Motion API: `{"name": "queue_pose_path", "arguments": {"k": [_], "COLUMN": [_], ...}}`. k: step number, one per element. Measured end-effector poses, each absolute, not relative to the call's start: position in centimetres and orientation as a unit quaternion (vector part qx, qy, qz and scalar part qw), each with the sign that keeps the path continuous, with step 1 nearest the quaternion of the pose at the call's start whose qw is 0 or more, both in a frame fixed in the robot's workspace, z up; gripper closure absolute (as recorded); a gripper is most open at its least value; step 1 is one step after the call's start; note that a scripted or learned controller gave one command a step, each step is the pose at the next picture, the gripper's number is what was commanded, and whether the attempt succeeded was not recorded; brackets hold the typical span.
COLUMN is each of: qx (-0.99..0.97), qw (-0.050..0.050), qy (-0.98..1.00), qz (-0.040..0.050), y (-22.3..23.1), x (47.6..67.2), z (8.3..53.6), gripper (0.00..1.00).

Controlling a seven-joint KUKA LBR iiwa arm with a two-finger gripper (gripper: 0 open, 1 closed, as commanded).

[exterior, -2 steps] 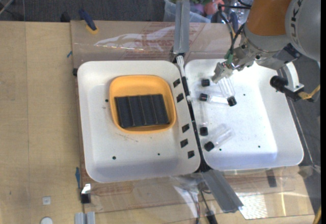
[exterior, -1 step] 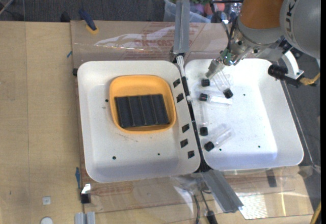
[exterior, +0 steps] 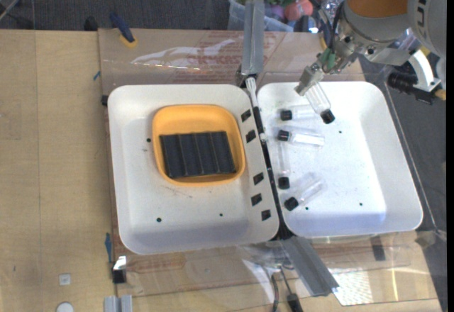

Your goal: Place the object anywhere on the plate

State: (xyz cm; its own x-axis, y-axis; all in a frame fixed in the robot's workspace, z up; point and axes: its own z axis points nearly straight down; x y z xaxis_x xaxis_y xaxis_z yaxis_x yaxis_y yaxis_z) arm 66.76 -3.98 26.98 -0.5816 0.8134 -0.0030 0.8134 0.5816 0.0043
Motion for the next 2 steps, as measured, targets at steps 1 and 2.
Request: {"name": "queue_pose_path", "arguments": {"k": [1,2], "qx": [0.338,0.229], "qw": [0.004,0.004], "qy": [0.941,0.973], "qz": [0.0011,0.0011], "y": [-4.4,-4.4], "x": [66.8,66.1], "z": [31.6,35.9], "gripper": [1.00,1.00]}}
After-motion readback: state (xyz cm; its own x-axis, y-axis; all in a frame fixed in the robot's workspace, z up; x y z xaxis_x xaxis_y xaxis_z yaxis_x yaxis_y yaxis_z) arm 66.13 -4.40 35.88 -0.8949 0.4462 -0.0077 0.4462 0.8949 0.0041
